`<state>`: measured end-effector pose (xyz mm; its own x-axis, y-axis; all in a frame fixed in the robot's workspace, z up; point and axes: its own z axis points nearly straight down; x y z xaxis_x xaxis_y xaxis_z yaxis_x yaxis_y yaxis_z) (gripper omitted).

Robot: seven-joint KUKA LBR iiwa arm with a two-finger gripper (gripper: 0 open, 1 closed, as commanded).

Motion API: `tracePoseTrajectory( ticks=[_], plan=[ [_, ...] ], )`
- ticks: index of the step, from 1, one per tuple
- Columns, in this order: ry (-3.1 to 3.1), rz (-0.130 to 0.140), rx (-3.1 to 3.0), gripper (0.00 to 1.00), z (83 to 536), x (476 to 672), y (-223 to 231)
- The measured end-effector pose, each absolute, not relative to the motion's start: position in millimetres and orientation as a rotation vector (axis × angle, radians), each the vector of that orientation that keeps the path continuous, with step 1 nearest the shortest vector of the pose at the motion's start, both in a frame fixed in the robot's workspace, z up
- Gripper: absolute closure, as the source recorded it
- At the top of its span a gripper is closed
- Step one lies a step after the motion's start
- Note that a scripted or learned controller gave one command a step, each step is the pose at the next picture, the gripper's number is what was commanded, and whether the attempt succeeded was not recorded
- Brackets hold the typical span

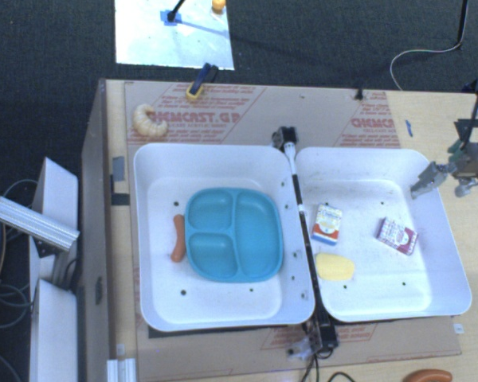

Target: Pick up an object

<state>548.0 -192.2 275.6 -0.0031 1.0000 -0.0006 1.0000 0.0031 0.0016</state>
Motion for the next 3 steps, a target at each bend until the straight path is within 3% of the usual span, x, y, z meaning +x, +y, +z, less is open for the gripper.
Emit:
tracePoseTrajectory(
  ticks=[1, 2, 3],
  plan=[
    [2.227, -0.003, 2.221, 0.00, 108.2, 572.1, -187.3],
    [2.222, 0.000, 2.220, 0.00, 84.1, 550.1, -206.9],
    [2.222, 0.003, 2.217, 1.00, 95.1, 551.3, -206.7]
  ],
)
